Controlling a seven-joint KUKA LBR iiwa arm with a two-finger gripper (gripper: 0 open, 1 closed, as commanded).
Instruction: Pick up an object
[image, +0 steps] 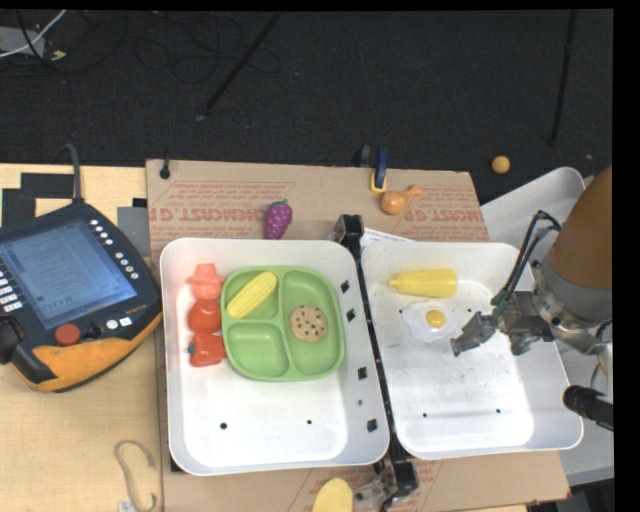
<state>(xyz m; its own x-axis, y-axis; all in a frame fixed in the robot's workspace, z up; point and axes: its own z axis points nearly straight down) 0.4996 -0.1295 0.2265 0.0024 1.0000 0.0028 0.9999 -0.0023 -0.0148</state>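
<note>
Right bin (470, 420) front floor bare; yellow bottle (424, 284), fried egg (434, 321) crowd rear.

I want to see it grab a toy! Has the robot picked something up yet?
Not yet. The gripper has reached into the right bin, beside the fried egg. Nothing shows between its fingers. The egg and the yellow bottle lie in the bin. Grabbing and lifting are left.
</note>
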